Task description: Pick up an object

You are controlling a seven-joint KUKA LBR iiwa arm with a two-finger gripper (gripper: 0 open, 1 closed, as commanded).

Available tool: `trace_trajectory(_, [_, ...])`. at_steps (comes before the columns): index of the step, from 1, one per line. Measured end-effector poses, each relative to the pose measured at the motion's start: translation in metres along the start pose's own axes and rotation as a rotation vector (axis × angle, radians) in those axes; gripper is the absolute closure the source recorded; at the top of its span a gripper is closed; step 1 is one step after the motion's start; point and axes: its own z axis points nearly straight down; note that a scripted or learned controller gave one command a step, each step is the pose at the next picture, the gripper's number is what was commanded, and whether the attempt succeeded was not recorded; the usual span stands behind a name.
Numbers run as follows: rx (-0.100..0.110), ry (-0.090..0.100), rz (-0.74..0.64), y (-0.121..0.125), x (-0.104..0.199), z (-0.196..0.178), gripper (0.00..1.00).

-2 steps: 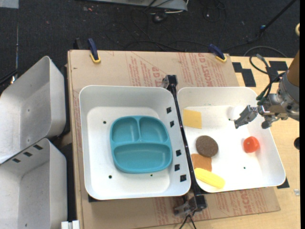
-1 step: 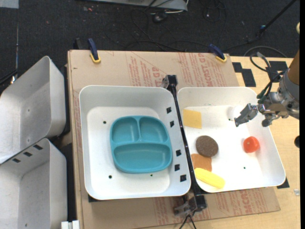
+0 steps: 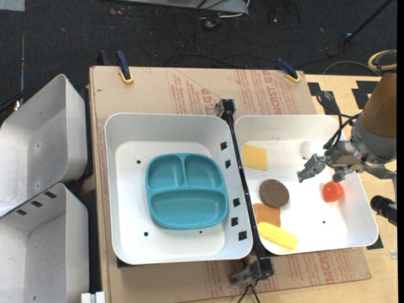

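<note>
The right bin (image 3: 353,229) holds a red ball-like fruit (image 3: 332,191), a round brown cookie (image 3: 274,193), a yellow cheese slice (image 3: 255,157), an orange block (image 3: 267,215) and a yellow oblong piece (image 3: 278,236). My gripper (image 3: 323,172) hovers over the bin's right half, just above and to the left of the red fruit. It is open, with nothing between its fingers. One dark finger (image 3: 308,170) points left toward the cookie, and the other sits at the fruit's top edge.
The left bin (image 3: 120,169) holds a teal divided plate (image 3: 187,190). A black divider (image 3: 238,188) runs between the bins. Two more white bins (image 3: 38,144) lean off the bench at the left. Blue-and-yellow clamps (image 3: 125,68) hold the board's far edge.
</note>
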Motion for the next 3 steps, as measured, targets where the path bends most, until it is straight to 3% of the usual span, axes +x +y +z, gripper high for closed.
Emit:
trace_trajectory(2, [-0.002, 0.0, 0.0, 0.009, 0.012, 0.099, 0.0])
trace_trajectory(3, [-0.007, -0.002, 0.001, 0.01, 0.012, 0.086, 1.0])
